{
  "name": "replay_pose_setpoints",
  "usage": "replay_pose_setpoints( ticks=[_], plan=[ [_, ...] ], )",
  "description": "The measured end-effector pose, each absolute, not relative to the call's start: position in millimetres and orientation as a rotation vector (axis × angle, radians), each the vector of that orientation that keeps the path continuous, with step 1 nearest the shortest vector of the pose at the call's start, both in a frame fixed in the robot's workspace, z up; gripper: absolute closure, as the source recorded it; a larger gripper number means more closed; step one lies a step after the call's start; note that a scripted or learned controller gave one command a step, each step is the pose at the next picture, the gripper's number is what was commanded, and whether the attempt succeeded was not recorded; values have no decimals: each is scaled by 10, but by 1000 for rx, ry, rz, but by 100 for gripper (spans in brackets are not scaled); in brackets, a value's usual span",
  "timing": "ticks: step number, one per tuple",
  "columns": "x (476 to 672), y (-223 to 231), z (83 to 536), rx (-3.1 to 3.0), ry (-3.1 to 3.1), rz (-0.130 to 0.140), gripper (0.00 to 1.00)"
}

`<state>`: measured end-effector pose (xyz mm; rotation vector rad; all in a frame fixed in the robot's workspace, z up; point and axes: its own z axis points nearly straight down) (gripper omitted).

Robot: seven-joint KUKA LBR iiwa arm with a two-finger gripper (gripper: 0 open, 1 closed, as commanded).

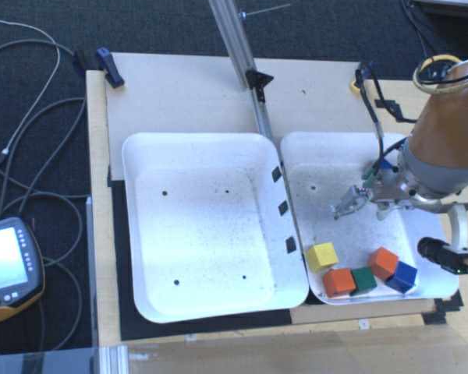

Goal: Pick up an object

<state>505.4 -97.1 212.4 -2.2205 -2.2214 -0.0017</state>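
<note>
Five small blocks crowd the near rim of the right bin: a yellow block at about 7 o'clock in that bin, an orange block just beside it toward the rim, a green block touching the orange one, a second orange block and a blue block at 5 o'clock. All look like hard, matte cubes with crisp edges; the green one is partly tucked between its neighbours. Both bins are shallow white trays with rounded corners and a speckled floor; the left bin shows a few dark dots. Above the blocks, near the right bin's centre, the gripper hangs over bare floor, apart from every block. It is small and blurred, so I cannot tell how its jaws stand, and nothing is visible between them. Behind it the arm is cut off at the frame's edge. Farther off, the pale surface carries a slanted metal rail.
</note>
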Motion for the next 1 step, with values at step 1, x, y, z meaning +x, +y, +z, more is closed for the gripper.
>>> replay_pose_setpoints(
  ticks=[1],
  plan=[
    [5389,-2006,1543,-2230,-2218,4,0]
  ],
)
